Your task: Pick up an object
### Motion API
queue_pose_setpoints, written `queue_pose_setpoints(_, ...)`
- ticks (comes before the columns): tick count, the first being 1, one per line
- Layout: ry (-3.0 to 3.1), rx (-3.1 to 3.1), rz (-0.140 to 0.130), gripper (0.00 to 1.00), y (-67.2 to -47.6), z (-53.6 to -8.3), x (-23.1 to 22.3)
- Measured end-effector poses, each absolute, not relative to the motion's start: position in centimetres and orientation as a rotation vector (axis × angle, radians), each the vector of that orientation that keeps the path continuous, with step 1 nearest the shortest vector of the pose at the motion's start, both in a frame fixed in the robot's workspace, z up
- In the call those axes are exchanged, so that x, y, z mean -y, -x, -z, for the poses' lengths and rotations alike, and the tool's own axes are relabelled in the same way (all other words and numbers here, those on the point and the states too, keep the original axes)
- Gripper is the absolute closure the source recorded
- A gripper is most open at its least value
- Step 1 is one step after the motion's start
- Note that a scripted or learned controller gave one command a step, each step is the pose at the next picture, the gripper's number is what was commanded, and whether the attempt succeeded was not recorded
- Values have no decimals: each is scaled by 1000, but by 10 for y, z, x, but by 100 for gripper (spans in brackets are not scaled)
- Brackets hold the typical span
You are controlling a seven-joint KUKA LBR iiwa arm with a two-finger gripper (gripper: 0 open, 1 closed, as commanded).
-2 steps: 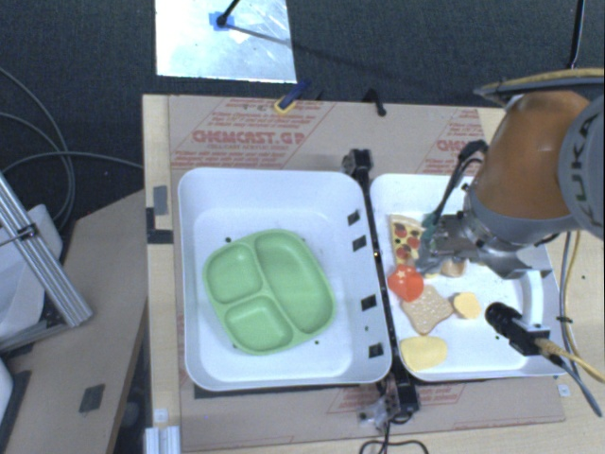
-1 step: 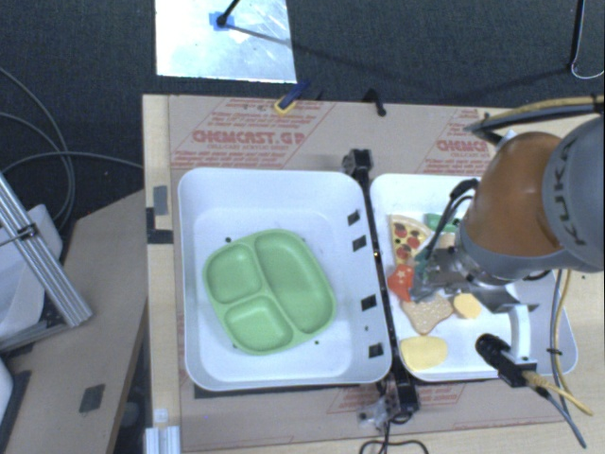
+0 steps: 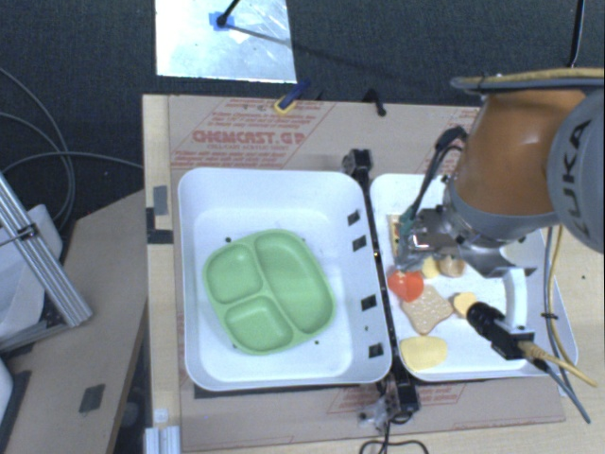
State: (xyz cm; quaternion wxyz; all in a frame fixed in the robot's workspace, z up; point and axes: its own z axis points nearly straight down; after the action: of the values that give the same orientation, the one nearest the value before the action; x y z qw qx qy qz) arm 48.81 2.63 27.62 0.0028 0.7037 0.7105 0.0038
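Red toy (image 3: 406, 285) sits at the left side of the right bin (image 3: 473, 367), near the wall between the bins. It touches a tan cracker (image 3: 427, 310) on its lower right. Gripper (image 3: 414, 244) hangs just above the toy. Whether it is open or closed I cannot tell, and nothing shows as held.

Step in hand, as I judge it: descend and grasp.
- Centre on the red toy, not the cracker.
- Come straight down, clear of the bin wall.
- Close only once the toy is straddled, then lift slowly.

Look of it: small, rounded, glossy orange-red. It is probably smooth plastic and may slip or roll. Yellow piece (image 3: 423, 352) lies nearer the front, apart.
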Motion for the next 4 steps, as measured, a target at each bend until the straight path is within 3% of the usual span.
queue_pose_setpoints(1, -2205, -2220, -25, 100, -488, -417, -33)
queue_pose_setpoints(2, -2216, -2235, 9, 100, -486, -304, -82)
queue_pose_setpoints(3, -2224, -2228, 13, 100, -485, -193, -91)
queue_pose_setpoints(4, -2206, -2224, -30, 100, -488, -411, -122)
